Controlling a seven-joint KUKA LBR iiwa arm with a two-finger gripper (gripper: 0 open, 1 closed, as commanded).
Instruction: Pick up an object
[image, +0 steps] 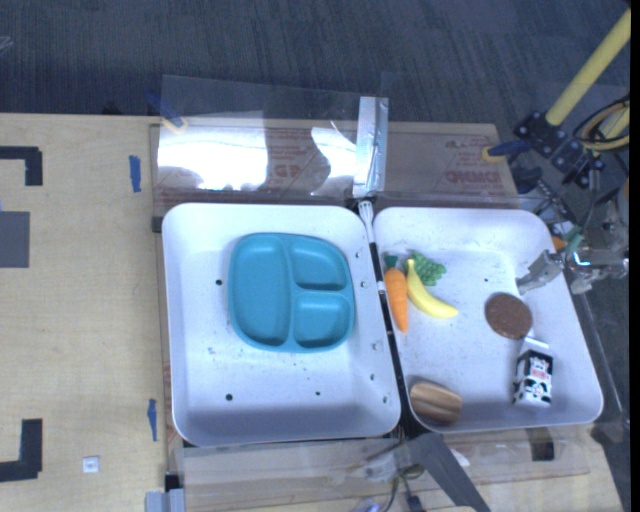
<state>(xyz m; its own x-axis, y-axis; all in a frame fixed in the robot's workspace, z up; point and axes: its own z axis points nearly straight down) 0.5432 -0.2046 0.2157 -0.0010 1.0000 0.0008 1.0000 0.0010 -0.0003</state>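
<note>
Entry, one overhead view. Two white bins sat side by side at mid-frame. The left bin (190, 400) held a teal divided plate (292, 290), three compartments, lying flat in the bin's centre. The right bin (470, 400) held all the loose items.

My gripper (545, 268) was at the right bin's upper right corner, low over the rim, reaching in from the right edge of the frame. Grey fingers pointed toward lower left. I could not tell from this view how far apart they stood; they blurred into the wrist hardware and the cables behind. Nothing was seen between them.

Candidate objects, relative to my fingers:
- Brown round disc (509, 315), flat on the bin floor, just below and left of my fingertips. Nearest item, apart from me.
- Black-and-white cow-print carton (535, 378), below the disc, near the bin's right wall.
- Toy banana (428, 298), well to my left, lying at a slant.
- Toy carrot (397, 295), touching or just beside the banana, along the bin's left wall.
- Green leafy piece (428, 267), at the banana's upper end.
- Wooden oval piece (435, 400), at the bin's lower left edge, furthest from me.

A clear plastic sheet (260, 150) lay beyond the left bin, top of frame, catching glare.
</note>
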